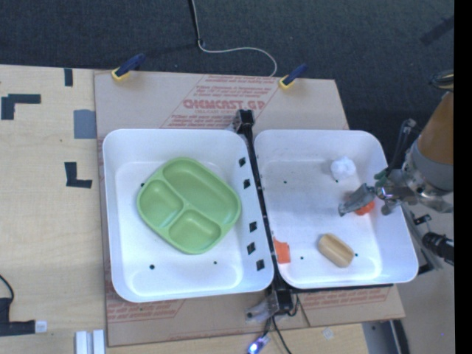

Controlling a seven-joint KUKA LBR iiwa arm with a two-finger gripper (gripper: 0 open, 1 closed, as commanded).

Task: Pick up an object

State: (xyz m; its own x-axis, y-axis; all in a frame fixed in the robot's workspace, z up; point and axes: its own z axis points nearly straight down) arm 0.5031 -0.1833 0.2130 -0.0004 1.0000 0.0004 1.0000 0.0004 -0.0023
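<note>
In right bin point(310, 142), claw point(363, 202) is lowered over small orange object point(364, 208); finger state cannot be told. Nothing seen lifted; grasp and lift judged left. Tan piece point(336, 250) lies nearby.

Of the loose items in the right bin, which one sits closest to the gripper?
The small orange piece, right at the gripper tip. The white lump lies farther up the bin, and the tan bread-like roll lies lower, toward the front wall.
</note>
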